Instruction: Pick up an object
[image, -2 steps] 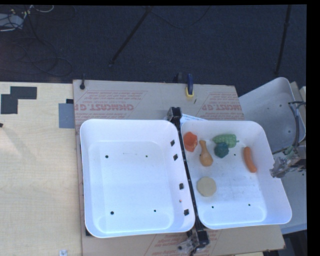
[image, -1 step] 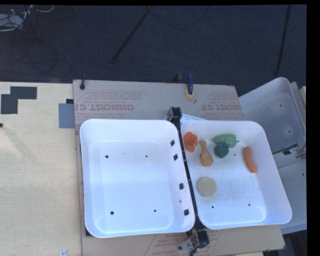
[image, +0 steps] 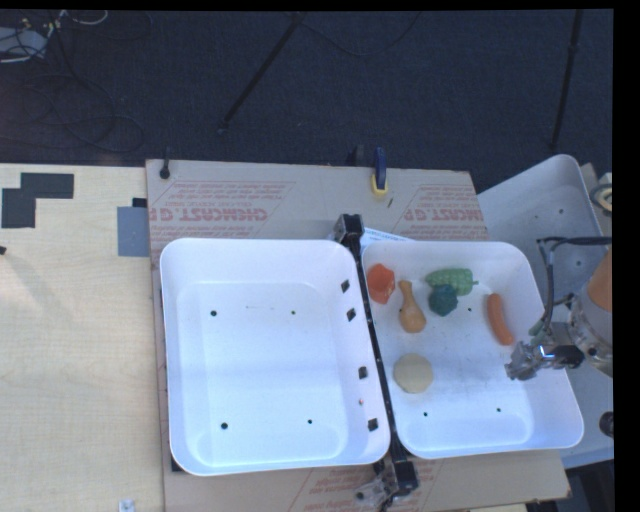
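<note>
— Overhead, what lies on the bench?

— Two white bins side by side: the left bin (image: 262, 360), bare white floor, and the right bin (image: 470, 415), which holds the objects. The grey arm comes in from the right; its gripper (image: 524, 364) hangs over that bin's right wall.

— And inside?

— A round beige ball (image: 413, 374) near the middle. Farther back, a green vegetable (image: 449, 278) touching a dark teal piece (image: 443, 300), a tan gourd shape (image: 411, 308), and a red-orange piece (image: 380, 283) by the left wall. An orange carrot-like stick (image: 498, 318) lies just beside the gripper.

— Fingers?

— Too small and blurred; cannot tell how wide, nor whether anything is held.
</note>
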